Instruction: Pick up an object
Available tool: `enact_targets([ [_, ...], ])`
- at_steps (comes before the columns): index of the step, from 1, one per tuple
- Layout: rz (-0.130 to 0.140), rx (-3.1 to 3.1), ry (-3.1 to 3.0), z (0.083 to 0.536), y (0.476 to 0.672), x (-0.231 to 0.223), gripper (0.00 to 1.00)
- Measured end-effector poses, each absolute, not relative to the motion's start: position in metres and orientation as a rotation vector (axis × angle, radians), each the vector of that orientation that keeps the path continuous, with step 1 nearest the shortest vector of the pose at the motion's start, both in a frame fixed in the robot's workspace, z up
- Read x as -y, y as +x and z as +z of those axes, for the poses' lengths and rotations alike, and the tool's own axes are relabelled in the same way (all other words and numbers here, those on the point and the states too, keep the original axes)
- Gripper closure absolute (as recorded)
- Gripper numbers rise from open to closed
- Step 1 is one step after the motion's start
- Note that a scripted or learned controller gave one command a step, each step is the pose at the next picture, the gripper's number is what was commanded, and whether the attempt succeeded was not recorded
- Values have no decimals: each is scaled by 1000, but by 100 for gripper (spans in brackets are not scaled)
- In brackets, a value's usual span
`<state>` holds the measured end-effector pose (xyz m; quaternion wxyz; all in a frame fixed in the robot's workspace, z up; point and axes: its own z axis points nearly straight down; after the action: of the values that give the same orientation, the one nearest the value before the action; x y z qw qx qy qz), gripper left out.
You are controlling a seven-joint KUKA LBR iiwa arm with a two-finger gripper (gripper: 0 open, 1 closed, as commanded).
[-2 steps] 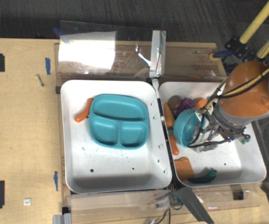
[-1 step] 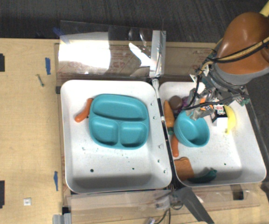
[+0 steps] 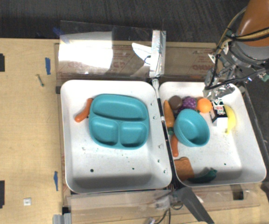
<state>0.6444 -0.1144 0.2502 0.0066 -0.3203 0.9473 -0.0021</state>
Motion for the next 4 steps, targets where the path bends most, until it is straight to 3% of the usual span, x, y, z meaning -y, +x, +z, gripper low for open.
enact_targets([
  [1,-1,-2999,-889,264,664,67,100],
  [2,6,-3016,-866,215,667,11,100],
  [3,-5,-3021,-794,305,665,37,100],
  [4,3,-2844,-1332,208,626,75,100],
])
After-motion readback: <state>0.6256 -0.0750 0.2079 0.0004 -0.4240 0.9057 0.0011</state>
